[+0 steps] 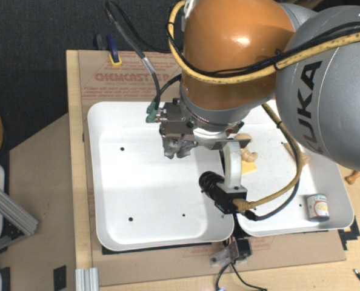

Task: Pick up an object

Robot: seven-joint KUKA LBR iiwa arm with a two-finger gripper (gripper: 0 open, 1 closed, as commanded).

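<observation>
My gripper [178, 145] hangs over the left white bin [137, 223], near its upper right part, below the big orange band [237, 38] of the arm. Nothing shows beneath it but bare bin floor. In the right bin [289, 223] a small tan and yellow object [248, 160] lies by the dividing rim, partly hidden by the wrist. A small white cylinder with a printed label [317, 206] rests near that bin's lower right corner.
A black connector and yellow cable [228, 197] hang from the wrist across the rims between the bins. Both bins sit on a cardboard sheet [131, 71]. A blue clamp [113, 48] stands at the sheet's far edge, and an aluminium rail [7, 208] lies at the left.
</observation>
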